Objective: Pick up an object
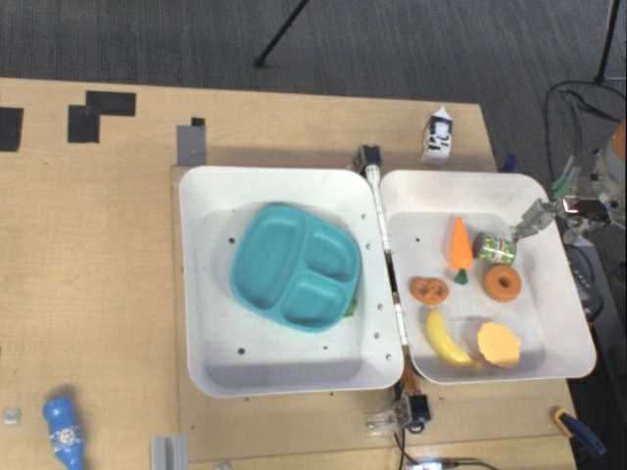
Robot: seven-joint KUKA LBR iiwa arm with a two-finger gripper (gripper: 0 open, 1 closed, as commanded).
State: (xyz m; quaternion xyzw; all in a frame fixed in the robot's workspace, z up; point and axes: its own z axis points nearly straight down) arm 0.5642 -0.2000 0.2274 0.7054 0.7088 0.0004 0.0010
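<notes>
Right of centre, the claw (532, 220) is seen beside a green can (496, 251); its opening cannot be told.

Fixed overhead camera, slanted down on bins (196, 292).

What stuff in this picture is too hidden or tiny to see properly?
- Gripper, camera view: small and near the right edge, so whether its fingers are open or shut is unclear.
- Arm, camera view: mostly cut off by the right edge.
- Something green under the teal tray: the tray hides nearly all of it.
- Small can: label too small to read.
- Blue object at bottom left: blurry.
</notes>
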